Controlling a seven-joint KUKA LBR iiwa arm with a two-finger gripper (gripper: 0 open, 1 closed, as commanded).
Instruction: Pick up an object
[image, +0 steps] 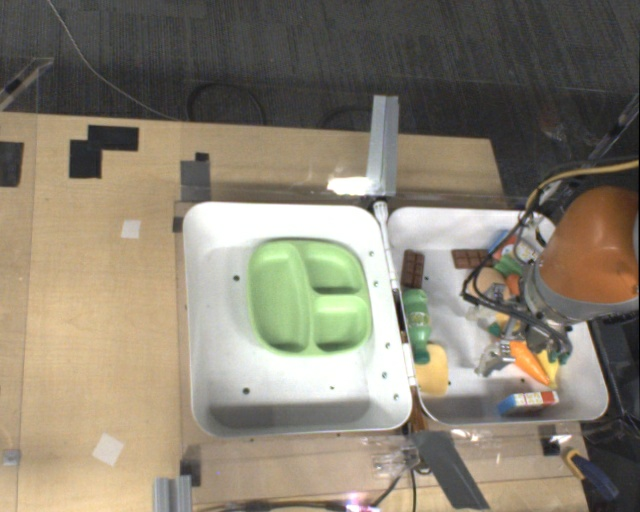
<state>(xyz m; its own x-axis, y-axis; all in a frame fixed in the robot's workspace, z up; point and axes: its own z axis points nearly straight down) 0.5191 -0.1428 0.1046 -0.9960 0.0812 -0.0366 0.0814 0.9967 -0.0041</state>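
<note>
My gripper hangs low over the right bin, under the grey wrist and the orange band. An orange carrot-shaped toy lies right beside it, touching or nearly so; nothing shows as clearly held. Along the bin's left wall lie a brown chocolate bar, a green bottle and a yellow piece. A second brown bar rests near the back. A red and blue box sits at the front. The arm hides several small items.
The left bin holds a green divided plate. A metal post stands behind the divider between the bins. Black cables loop off the wrist over the right bin.
</note>
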